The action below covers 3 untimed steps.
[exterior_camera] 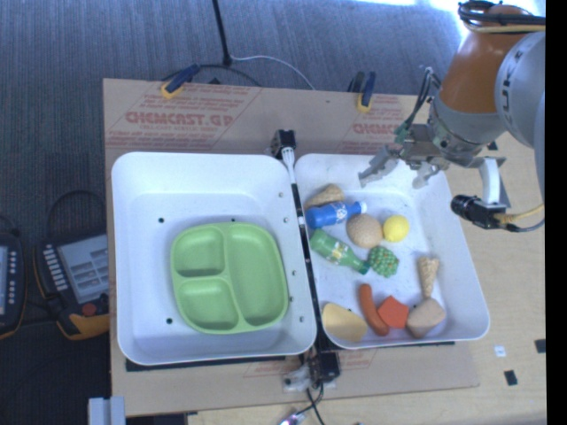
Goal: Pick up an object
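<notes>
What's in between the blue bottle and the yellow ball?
In the camera view, a tan round bread roll sits between the blue bottle and the yellow ball.

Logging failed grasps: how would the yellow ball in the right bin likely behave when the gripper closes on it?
The yellow ball looks round and smooth, so it would probably roll or squirt sideways. It seems small and likely light. The tan ball beside it may block one finger.

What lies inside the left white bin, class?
The left white bin holds one light green plastic plate with three compartments, lying flat. The bin floor beneath that plate is covered, so anything there stays unseen.
</notes>
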Motion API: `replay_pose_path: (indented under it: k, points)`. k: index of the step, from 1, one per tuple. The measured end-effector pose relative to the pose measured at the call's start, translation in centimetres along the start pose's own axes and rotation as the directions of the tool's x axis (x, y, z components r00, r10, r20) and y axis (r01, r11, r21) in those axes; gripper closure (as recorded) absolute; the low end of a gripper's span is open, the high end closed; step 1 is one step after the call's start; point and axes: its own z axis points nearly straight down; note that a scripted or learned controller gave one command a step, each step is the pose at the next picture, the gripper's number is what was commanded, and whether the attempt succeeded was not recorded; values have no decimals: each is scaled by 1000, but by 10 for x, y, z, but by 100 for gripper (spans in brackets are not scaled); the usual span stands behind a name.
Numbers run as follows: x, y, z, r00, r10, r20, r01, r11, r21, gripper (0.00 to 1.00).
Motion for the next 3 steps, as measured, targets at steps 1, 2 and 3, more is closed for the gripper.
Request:
replay_pose_path:
  k: [1,2,3]
  points:
    - [-8,-56,102,998,-68,0,68,998,-2,0]
    - [17,-108,126,942,-336,14,337,942,-14,0]
    - [17,-107,115,942,-335,14,335,942,-17,100]
